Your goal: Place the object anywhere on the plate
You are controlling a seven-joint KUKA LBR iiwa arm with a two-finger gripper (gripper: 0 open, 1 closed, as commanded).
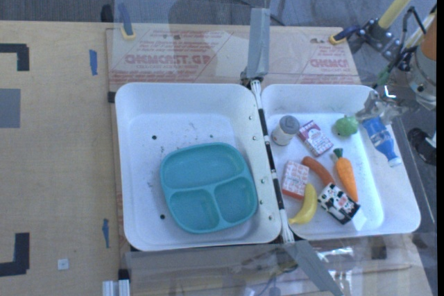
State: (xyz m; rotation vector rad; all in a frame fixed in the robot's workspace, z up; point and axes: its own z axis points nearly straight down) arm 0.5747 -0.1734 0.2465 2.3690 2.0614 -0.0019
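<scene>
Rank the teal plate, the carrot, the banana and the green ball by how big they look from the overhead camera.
1. Plate, by far the largest.
2. Carrot and banana: they look about alike in length, so I won't rank one over the other.
3. Green ball, the smallest.

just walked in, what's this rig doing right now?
A pick-and-place try. The gripper sits over the right bin's far right side, right by a blue bottle and a green toy; I can't tell if it holds anything. The teal divided plate in the left bin has nothing on it yet. The carrot, banana and small boxes are still in the right bin.
</scene>
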